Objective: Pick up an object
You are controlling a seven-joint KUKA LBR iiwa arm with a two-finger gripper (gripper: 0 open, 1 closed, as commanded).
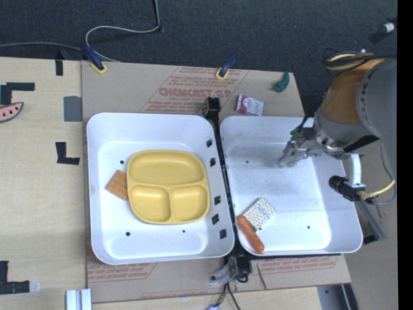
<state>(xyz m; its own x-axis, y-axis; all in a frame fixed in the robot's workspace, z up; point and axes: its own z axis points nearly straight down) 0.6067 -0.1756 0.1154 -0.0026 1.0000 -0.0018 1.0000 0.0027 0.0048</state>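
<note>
The grey two-finger gripper (pixel 288 157) hangs over the far part of the right-hand shallow white plastic bin (pixel 335 241), its fingers parted a little and nothing between them. The likeliest things to pick lie well apart from it, at that bin's near left corner: a small flat white packet with a speckled print (pixel 259 213) and, just beside it and closer to the rim, an orange carrot-shaped toy (pixel 250 234). To do this step well, the arm should probably travel toward that corner, centre over one item alone, and turn the fingers across its narrow side; the two lie so close, and so near the bin wall, that a careless descent might nudge both or strike the rim. The left-hand white bin (pixel 103 237) holds a yellow three-compartment plastic tray (pixel 169 186) with a flat tan cracker-like piece (pixel 117 185) tucked at its left edge. Both bins rest on a brown cardboard sheet (pixel 161 89) over a pale wooden bench (pixel 39 192), with dark carpet (pixel 258 18) beyond.
</note>
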